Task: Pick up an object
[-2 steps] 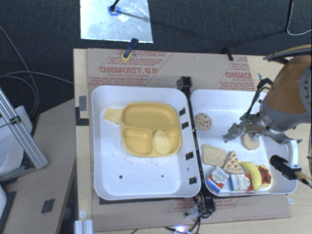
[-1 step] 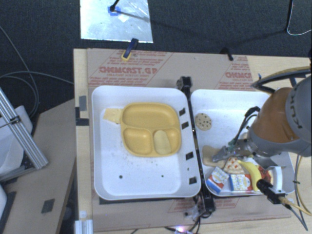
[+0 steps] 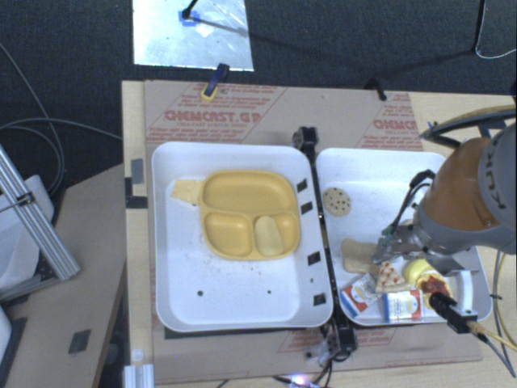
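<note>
My gripper (image 3: pixel 386 253) reaches down into the right bin (image 3: pixel 363 164), over a pile of small food toys. Under and beside it lie a tan bread-like piece (image 3: pixel 355 256), a pizza slice (image 3: pixel 389 276), a yellow round item (image 3: pixel 416 270) and a small carton (image 3: pixel 401 304). A round cookie (image 3: pixel 337 201) lies apart, further back in the same bin. The arm's orange band (image 3: pixel 460 188) and grey wrist cover the bin's right part. The gripper sits right at the pile, and nothing shows between its tips.
The left bin (image 3: pixel 174 241) holds a yellow divided tray (image 3: pixel 246 214) with a pale piece in one compartment and a tan flat piece (image 3: pixel 187 191) beside it. A black divider (image 3: pixel 317 217) with clips separates the bins. Cables run along the bench's right side.
</note>
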Robot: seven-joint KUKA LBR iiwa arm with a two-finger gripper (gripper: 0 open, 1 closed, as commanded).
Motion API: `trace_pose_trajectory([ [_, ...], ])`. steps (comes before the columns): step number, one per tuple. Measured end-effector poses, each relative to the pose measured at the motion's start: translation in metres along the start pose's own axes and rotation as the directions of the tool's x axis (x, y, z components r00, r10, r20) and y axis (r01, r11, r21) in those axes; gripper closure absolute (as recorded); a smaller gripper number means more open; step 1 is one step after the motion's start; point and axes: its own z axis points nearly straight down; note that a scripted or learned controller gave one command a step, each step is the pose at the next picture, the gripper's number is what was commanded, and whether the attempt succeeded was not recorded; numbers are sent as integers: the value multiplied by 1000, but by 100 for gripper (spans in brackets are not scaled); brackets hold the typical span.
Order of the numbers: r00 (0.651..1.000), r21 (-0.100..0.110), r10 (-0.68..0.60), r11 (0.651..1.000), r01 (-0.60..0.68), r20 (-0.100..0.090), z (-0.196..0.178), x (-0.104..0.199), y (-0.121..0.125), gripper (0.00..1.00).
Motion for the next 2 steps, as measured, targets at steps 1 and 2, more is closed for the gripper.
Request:
trace_pose_trajectory([
  [1,1000,-1,4,1000,-4,5,-94,-29,-12,100],
  [2,1000,7,-6,1000,6,0,-65,11,23,100],
])
